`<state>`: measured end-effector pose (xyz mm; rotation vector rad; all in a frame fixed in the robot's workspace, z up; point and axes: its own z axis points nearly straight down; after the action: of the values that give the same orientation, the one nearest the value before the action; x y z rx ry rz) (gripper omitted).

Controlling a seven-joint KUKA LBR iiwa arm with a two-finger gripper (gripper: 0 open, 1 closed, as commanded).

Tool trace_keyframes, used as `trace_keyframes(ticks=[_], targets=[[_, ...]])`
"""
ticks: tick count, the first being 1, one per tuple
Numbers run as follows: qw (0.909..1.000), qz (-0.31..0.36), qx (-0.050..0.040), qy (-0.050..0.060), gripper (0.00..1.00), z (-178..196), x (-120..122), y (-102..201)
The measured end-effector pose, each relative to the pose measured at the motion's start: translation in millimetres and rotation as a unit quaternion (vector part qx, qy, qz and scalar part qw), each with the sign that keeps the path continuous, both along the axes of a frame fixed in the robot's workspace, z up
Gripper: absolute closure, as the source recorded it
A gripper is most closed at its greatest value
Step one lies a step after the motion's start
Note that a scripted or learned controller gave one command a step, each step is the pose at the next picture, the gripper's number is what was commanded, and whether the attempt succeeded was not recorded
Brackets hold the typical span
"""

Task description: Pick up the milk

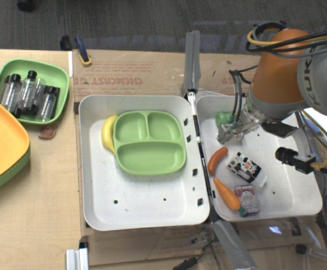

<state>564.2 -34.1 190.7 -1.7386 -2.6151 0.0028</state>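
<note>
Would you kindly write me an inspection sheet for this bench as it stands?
Surface: two shallow white bins, left bin and right bin, on a wooden bench.
Job's things: small black-and-white milk carton lying in the right bin.
Clutter: green divided plate over a yellow item in the left bin; two orange carrots, pink packet, green object in the right bin.
Grippers: gripper low above the right bin, beside the green object.
Cables: yellow and black cables over the arm.
Surroundings: green tray of bottles, orange plates.
</note>
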Motion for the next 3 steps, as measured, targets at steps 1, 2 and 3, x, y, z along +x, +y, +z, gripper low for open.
trace_keyframes(ticks=[1, 2, 3], targets=[[0.9996, 0.029, 0.0001, 0.000, 1.00, 4.0, -12.9, -19.1], [0.9954, 0.095, -0.0001, -0.001, 1.00, 12.3, 55.4, -1.5], [0.9923, 0.124, 0.0002, 0.000, 1.00, 0.1, 11.7, 5.0]])
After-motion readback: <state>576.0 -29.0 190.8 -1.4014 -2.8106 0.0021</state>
